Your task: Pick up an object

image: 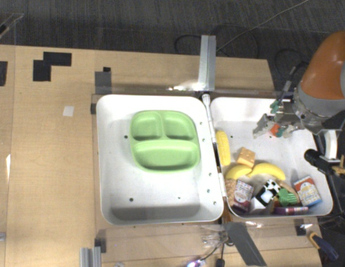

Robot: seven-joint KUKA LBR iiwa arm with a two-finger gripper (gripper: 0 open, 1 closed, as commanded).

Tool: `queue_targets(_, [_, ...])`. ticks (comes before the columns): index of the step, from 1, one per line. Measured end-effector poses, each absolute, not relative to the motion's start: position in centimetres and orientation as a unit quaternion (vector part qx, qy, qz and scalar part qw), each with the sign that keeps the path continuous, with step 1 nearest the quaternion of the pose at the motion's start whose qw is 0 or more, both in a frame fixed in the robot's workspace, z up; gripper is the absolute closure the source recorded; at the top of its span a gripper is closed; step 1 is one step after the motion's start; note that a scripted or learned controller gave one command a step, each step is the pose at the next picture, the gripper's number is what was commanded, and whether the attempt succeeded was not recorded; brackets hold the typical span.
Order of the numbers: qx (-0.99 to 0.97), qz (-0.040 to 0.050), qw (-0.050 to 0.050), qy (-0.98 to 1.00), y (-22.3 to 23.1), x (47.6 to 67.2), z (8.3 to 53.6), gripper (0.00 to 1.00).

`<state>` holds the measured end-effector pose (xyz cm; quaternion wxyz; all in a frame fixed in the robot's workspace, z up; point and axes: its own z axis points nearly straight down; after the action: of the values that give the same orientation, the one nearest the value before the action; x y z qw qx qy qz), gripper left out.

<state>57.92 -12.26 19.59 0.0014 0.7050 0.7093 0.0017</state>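
My gripper (pixel 272 125) hangs over the upper part of the right bin (pixel 239 111), above bare white floor. The objects lie in a heap along that bin's lower half, below and to the left of the gripper. They include a yellow corn cob (pixel 222 147) against the left wall, a tan cracker-like block (pixel 246 157), a banana (pixel 262 171), a small jar (pixel 242 194), a black-and-white item (pixel 267 192), a green item (pixel 287 195) and a red carton (pixel 307 191). A small red and green spot shows at the gripper's tip; I cannot tell what it is.
The left bin (pixel 114 149) holds a green divided plate (pixel 163 139). A metal post (pixel 207 60) stands behind the wall between the bins. The grey arm with its orange band (pixel 328 71) fills the upper right. Cables run across the dark floor behind the bench.
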Motion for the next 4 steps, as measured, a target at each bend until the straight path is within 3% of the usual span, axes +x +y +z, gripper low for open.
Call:
queue_targets(1, [0.643, 0.0115, 0.015, 0.765, -10.4, 52.0, 11.0, 0.0])
queue_targets(2, [0.669, 0.0024, 0.002, 0.743, -5.4, 52.4, 18.6, 0.0])
queue_targets(3, [0.625, 0.0012, 0.001, 0.781, -9.8, 52.7, 12.0, 0.0])
queue_targets(4, [0.639, 0.0043, 0.005, 0.769, -11.5, 55.7, 9.0, 0.0])
